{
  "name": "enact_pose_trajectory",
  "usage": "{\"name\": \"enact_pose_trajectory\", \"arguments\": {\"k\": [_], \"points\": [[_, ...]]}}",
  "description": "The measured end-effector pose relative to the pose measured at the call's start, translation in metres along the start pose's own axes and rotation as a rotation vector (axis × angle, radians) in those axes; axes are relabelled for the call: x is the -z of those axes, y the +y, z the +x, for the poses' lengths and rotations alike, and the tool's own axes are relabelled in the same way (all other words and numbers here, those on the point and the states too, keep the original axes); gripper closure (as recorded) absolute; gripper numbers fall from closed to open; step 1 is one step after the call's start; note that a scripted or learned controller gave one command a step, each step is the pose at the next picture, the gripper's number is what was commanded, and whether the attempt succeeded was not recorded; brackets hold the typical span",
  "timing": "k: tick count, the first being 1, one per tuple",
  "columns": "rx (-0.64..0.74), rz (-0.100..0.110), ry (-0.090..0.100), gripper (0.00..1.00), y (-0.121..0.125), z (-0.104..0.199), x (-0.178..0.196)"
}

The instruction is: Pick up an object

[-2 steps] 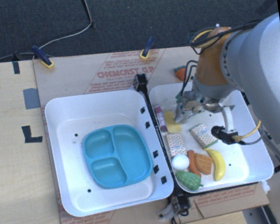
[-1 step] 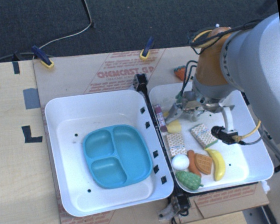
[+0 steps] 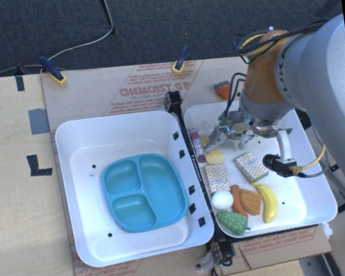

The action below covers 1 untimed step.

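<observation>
camera view | gripper (image 3: 218, 135) low in right bin (image 3: 309, 207), grip state unreadable | nearest: yellow block (image 3: 214, 156) just below it, wafer (image 3: 217, 176) beyond | advice: centre over block, descend straight, avoid divider (image 3: 186, 145)

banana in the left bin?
No, the banana lies in the right bin, while the left bin holds a blue divided plate.

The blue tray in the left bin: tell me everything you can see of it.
The blue tray is a light blue, plastic-looking plate with rounded corners and three compartments: two smaller ones on the left side, one longer one on the right. It lies flat, right side up and slightly turned, on the floor of the left bin, toward its front. Nothing lies in it or touches it.
</observation>
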<state>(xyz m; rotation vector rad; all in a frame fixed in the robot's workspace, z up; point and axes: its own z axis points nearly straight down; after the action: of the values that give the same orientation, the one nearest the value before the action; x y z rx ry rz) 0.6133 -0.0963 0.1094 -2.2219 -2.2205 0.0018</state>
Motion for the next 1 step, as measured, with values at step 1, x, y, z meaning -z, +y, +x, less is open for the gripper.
{"name": "enact_pose_trajectory", "arguments": {"k": [1], "points": [[-0.001, 0.000, -0.003, 0.00, 0.0009, 0.0005, -0.0141]]}}
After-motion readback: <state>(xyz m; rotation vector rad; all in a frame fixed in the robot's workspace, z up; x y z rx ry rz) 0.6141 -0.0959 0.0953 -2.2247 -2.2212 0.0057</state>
